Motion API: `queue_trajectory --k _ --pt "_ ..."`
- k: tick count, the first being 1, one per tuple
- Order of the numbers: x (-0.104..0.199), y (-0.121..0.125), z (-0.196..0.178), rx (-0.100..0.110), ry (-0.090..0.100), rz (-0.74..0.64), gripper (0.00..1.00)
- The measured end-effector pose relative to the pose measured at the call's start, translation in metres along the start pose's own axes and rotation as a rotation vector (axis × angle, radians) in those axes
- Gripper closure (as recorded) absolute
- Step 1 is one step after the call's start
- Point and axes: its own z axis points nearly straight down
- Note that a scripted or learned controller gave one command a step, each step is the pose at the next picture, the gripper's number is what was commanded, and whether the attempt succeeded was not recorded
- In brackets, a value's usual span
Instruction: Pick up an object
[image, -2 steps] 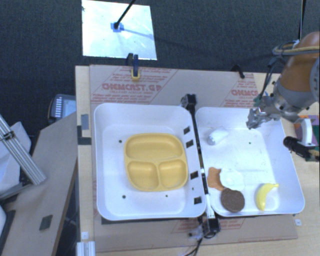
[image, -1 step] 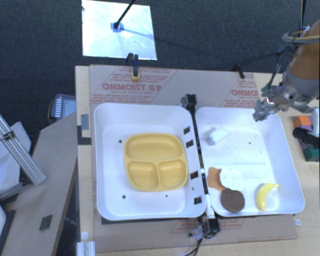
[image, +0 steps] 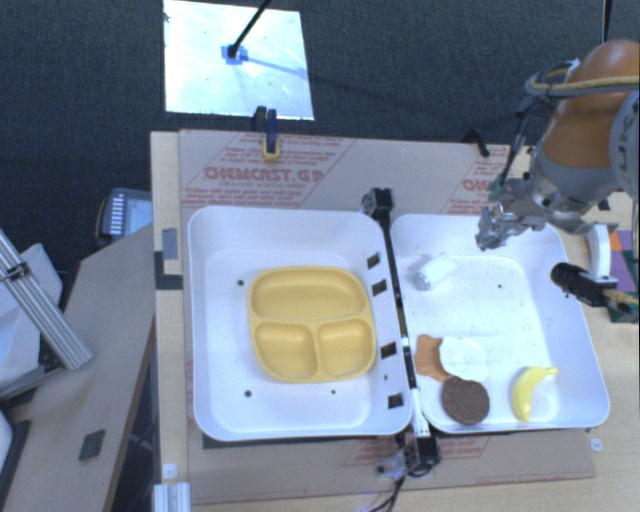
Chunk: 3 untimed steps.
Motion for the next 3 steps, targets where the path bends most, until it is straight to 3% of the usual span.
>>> queue_trajectory --k 2,3 --pt "0.108 -0.005 -0.016 -0.001 0.001 -0.002 1.00" --pt "0.161 0.002 -0.002 0.000 0.001 -0.001 1.00"
